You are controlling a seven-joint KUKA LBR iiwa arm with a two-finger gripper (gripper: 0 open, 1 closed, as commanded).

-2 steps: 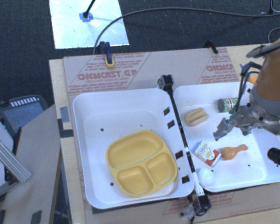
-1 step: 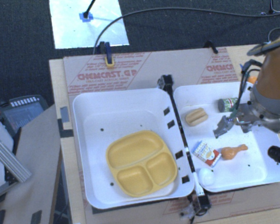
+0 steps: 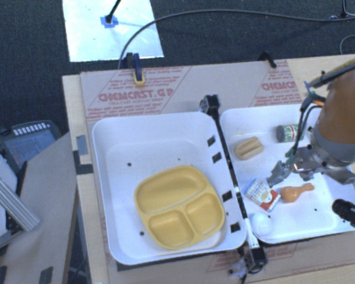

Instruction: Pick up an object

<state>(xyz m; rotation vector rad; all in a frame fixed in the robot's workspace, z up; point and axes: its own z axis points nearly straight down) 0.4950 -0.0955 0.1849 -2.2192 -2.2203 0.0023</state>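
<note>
The gripper (image 3: 281, 172) hangs spread and empty at the right, above the chicken leg (image 3: 293, 192); light, hard toy, grab its fat middle

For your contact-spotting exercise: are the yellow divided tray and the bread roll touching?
Apart. The camera view shows the yellow divided tray in the left bin, the bread roll in the right bin.
</note>
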